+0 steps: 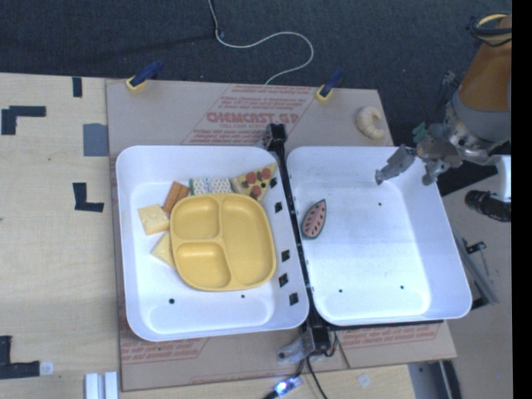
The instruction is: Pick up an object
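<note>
A: Where does the small pink leaf-shaped piece with dark speckles [313,219] lie relative to the two-finger gripper [409,169]?

B: It rests on the floor of the right shallow white plastic bin [374,306], near that bin's left wall. The gripper hangs over the bin's far right corner, well apart from the piece, which lies to its left and nearer the camera.

A: And the grey arm with the orange band [486,73]?

B: It reaches in from the right, with the wrist over the right bin's upper edge. Two dark fingers [391,166] point down and spread toward the bin floor; they stand apart with nothing between them.

A: What about the other bin?

B: The left white bin [133,223] holds a round-cornered yellow plastic divided plate [223,241] with three compartments, smooth and slightly glossy. Flat tan cracker-like squares [155,219] poke out from under its left edge, and a patterned, multicoloured flat piece [253,179] lies at its upper edge.

A: Anything outside the bins?

B: A pale ring-shaped object [371,121] sits on the brown cardboard sheet [241,115] beyond the right bin.
</note>
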Tool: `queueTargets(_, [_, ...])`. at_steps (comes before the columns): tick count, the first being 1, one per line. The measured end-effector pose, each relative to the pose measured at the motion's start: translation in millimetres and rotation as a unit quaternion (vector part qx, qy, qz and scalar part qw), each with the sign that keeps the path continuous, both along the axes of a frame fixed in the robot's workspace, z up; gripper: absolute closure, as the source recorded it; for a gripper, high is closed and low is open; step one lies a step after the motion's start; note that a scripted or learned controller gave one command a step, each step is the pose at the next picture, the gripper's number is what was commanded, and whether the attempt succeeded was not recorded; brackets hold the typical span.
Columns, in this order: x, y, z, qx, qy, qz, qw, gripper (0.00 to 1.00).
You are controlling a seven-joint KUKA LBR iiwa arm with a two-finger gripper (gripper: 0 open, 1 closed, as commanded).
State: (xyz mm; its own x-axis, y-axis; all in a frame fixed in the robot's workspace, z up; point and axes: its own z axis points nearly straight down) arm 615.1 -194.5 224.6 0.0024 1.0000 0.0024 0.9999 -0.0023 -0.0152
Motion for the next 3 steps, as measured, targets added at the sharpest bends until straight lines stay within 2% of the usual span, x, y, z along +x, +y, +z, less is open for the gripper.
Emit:
queueTargets(1, [2.6, 0.5, 9.2, -0.0012, -0.007, 0.002, 1.0, 0.0])
queueTargets(3, [-6.9, 13.0, -106.4, -0.0009, -0.004, 0.003, 1.0, 0.0])
